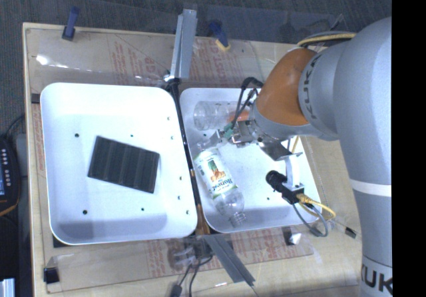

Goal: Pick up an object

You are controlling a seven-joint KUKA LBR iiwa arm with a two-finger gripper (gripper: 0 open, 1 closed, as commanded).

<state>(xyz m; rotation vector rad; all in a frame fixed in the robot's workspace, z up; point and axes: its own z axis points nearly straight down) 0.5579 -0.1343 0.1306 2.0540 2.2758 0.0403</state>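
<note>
Camera view from above puts the gripper (pixel 228 133) low in the right bin (pixel 249 164), toward its back left corner. I cannot tell how wide its jaws stand or whether they grip anything. A clear plastic cup (pixel 205 114) lies just beside it, toward the back wall. A clear bottle (pixel 218 181) with a green-and-orange label lies nearer the front, along the left wall. A black ridged panel (pixel 124 164) lies flat in the left bin (pixel 60 109).

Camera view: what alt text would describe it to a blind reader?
A grey robot arm reaches from the right into the right white bin, its gripper near a clear plastic bottle lying there. The left bin holds a flat black panel.
</note>
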